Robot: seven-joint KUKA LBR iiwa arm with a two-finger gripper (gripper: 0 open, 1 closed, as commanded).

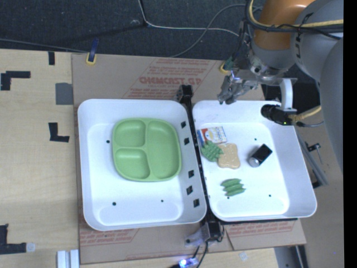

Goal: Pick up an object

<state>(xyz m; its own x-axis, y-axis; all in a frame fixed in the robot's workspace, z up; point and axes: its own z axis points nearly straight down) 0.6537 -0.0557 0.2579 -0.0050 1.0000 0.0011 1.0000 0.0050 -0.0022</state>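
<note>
Nearest candidate for us: the tan toast piece (229, 156), flat, near the right bin's (290, 205) left wall, mid-length. A green leafy piece (211, 151) touches its left side and a small printed packet (214, 134) sits just behind, toward the far-left corner. We also log a green pea pod (232, 186) nearer the front edge and a black cylinder with a silver end (259, 154) toward the right wall.

The gripper (228, 94) hovers above the far-left rim, nothing between its fingers; open or closed, we cannot tell.

Risks, as we judge them: the toast cluster is crowded, so fingers may snag two items or clip the wall; the cylinder could roll; flat pieces may slip.

Left bin (92, 205) carries a green divided plate (147, 149).
</note>
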